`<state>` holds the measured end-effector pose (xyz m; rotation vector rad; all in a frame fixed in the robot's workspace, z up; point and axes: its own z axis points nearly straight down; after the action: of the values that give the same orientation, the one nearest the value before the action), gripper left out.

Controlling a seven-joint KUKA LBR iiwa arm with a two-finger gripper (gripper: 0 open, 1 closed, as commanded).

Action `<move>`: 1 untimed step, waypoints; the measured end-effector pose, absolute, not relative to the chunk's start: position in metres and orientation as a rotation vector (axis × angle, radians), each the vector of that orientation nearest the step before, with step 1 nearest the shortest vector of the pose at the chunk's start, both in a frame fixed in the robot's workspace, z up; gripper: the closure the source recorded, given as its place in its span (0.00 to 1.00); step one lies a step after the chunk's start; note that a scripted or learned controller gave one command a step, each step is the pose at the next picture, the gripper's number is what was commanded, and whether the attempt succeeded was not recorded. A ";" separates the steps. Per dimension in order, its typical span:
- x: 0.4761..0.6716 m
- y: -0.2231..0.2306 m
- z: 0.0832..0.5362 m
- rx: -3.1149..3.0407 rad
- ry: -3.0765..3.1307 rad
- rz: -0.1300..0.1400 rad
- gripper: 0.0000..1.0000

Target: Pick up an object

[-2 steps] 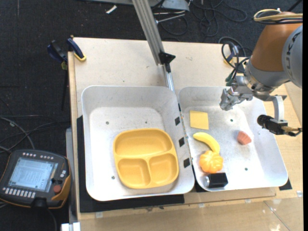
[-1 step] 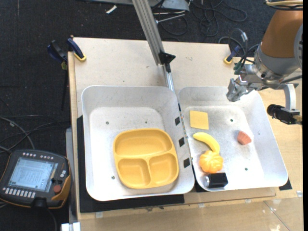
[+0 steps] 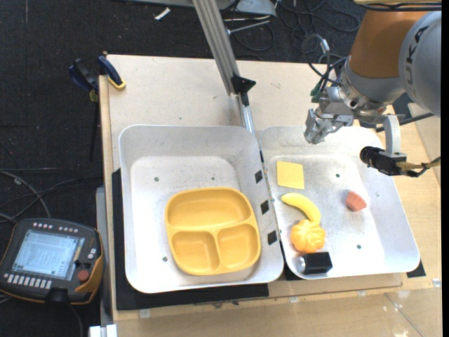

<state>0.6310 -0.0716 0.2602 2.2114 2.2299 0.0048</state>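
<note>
camera view: you're looking down on two white bins on the bench.
gripper [image 3: 319, 130]: hangs over the far edge of the right bin [image 3: 393, 216], near its far left corner; nothing between its tips that you can see. Jaws: too small and dark here, you cannot tell if they're apart or together.
arm [image 3: 393, 44]: comes in from the right, orange band above the wrist.
yellow square block [image 3: 290, 175]: flat on the right bin floor, far left part, closest item to the gripper but apart from it.
banana [image 3: 302, 207]: just nearer than the block, along the left wall.
orange fruit [image 3: 308, 236]: touching the banana's near end.
black block [image 3: 317, 262]: near left corner, just beside the orange fruit.
red piece [image 3: 356, 201]: alone, mid floor toward the right.
yellow divided tray [image 3: 211, 229]: in the left bin [image 3: 140, 160], near half.
progress: nothing lifted, every item lies in a bin; you'd judge this as approach only. Left: pick a target, descend, close, lift.
</note>
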 end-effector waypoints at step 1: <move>0.626 -0.024 0.255 2.214 2.232 0.000 1.00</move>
<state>0.6265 -0.0237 0.2546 2.2144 2.2316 0.0001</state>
